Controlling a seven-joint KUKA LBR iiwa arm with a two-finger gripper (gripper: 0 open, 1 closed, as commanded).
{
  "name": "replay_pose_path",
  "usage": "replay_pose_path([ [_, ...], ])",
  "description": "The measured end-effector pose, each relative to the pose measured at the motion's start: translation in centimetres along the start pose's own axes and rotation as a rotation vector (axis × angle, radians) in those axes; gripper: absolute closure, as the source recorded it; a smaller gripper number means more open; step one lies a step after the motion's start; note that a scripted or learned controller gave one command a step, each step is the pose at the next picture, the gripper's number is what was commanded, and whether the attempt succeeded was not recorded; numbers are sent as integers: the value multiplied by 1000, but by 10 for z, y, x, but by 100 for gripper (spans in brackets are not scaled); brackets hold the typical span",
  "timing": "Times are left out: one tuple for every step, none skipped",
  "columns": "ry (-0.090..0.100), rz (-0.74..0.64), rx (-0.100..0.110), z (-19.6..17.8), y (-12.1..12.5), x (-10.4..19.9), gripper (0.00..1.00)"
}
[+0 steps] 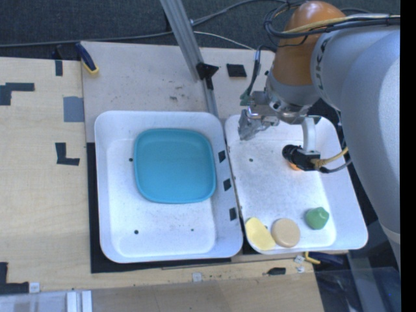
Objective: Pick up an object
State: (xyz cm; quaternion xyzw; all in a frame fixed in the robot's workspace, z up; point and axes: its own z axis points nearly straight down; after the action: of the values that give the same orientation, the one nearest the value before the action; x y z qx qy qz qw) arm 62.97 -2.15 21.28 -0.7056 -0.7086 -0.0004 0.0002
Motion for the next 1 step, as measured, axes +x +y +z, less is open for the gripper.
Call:
replay_pose_path([
  [0, 0, 1, 4, 11, 52, 100],
])
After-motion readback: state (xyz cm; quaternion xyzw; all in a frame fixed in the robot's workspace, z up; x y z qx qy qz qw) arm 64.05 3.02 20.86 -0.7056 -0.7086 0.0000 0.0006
